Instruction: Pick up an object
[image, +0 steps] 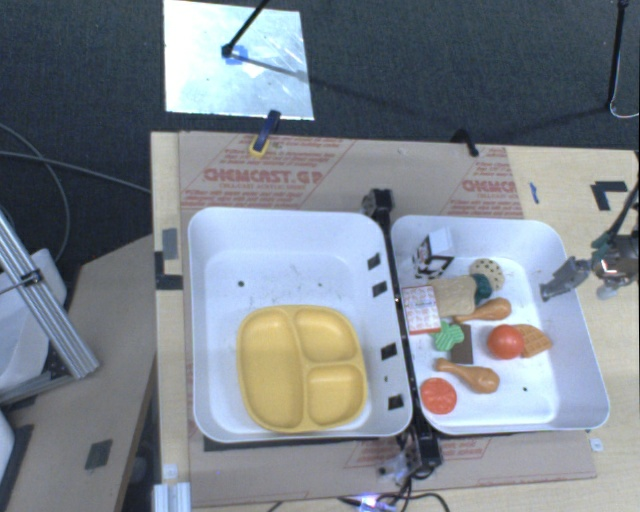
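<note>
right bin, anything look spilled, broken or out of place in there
Nothing stands out. The right bin holds a loose cluster of toy food, including a red tomato and a drumstick, all inside the walls. The yellow divided tray sits flat in the left bin.

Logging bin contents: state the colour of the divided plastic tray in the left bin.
Pale yellow, three compartments; the divided plastic tray shows best in the overhead camera view.

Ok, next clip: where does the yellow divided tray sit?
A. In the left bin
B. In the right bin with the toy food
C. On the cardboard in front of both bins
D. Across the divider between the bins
A: the yellow divided tray lies flat on the floor of the left bin, while the toy food is gathered in the right bin.
</note>
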